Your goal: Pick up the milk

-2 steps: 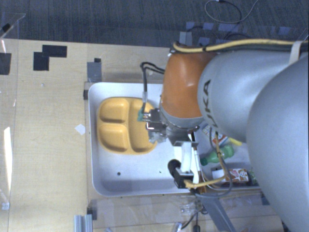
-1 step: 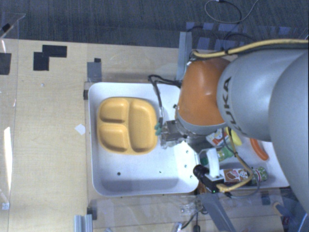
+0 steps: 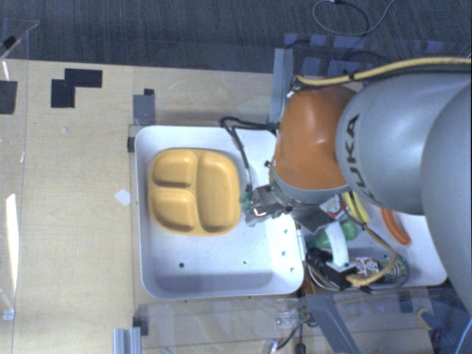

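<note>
While what appears to be the milk [image 3: 339, 248], a small white container largely hidden under the robot's wrist, lies toward the near left corner of the right bin [image 3: 424, 265], the gripper [image 3: 254, 206] hangs over the right side of the left bin [image 3: 206, 271], just beside a yellow divided plate [image 3: 195, 190] and apart from its target. Whether the gripper is spread or closed cannot be told from this angle, and nothing is visibly held in it. The container is likely light and fairly stiff, with smooth sides that could slip or dent under a hard squeeze, so a grasp across its narrow body, near the middle, seems the safest hold. Green [image 3: 346, 231] and orange [image 3: 396, 227] items crowd close around it, and a tangle of cables [image 3: 358, 273] lies just near of it, leaving little room. The grey arm [image 3: 398, 146] with its orange band [image 3: 313, 142] reaches in from the right and covers much of that bin.
</note>
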Robot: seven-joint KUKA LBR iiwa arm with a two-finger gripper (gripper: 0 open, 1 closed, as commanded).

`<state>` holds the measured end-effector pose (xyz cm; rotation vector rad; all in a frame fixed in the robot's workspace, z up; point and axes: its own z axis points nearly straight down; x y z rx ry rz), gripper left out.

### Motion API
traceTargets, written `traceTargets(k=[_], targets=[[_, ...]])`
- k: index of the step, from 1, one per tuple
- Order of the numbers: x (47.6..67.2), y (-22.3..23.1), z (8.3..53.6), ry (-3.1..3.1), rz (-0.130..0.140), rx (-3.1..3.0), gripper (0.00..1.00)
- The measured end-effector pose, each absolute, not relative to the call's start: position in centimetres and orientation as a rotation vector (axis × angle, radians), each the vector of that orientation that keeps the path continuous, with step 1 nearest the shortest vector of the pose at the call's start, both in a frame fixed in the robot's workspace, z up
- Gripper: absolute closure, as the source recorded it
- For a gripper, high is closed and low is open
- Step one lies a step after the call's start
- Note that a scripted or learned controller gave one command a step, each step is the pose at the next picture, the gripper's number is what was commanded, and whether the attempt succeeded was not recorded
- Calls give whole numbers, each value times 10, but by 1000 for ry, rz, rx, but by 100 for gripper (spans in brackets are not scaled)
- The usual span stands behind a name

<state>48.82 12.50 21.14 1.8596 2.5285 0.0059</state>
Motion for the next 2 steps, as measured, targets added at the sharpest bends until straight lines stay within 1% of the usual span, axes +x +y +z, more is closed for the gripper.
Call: traceTargets(k=[1,2], targets=[[488,154,211,2645,6,1690,100],[487,221,212,2755,6,1506,100]])
